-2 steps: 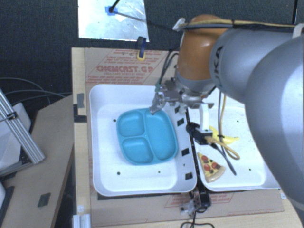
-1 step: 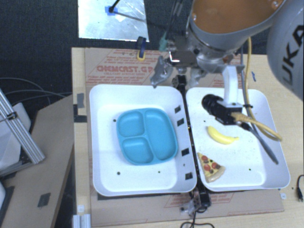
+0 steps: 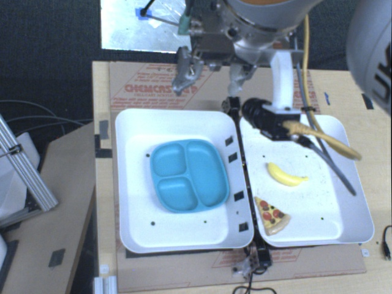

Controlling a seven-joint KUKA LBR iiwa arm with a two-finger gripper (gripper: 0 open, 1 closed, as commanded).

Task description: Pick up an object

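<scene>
The gripper hangs above the far edge of the bins, over the seam where the two bins meet. Its fingers are spread apart, with nothing between them. One finger stands over the printed cardboard sheet beyond the left bin; the other stands near the far end of the dividing seam.

Candidate objects for pickup are placed as follows:

- Blue divided plate: lies flat near the centre of the left bin, three compartments facing up, well apart from the gripper.
- Yellow banana: lies on its side in the right bin, on the side nearer the seam, about midway along the bin.
- Pizza slice: lies flat in the right bin, near the front corner beside the seam, just in front of the banana and apart from it.

Both bins rest on the cardboard sheet, which lies on the tan surface. No object touches the fingers.
</scene>
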